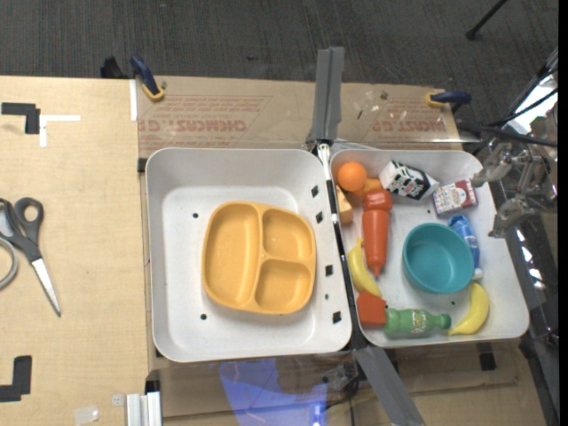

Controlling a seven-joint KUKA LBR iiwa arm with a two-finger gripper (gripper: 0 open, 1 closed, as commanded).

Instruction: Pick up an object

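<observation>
Right bin [497,327] full of toys; left bin [169,238] has yellow tray [259,257].

Gripper [515,189] at 3 o'clock edge of right bin, blurry metal; can't tell its state, nothing seen in it.

Nothing picked yet.

Good pick, my guess: orange ball [351,176] at 11 o'clock, or green bottle [415,322] at 6 o'clock. Come straight down, stay off bin wall.

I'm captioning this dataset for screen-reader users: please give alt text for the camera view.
Two white bins sit side by side: the left bin holds a yellow divided plate; the right bin holds a teal bowl, orange, ketchup bottle, bananas and green bottle. Scissors lie left.
</observation>
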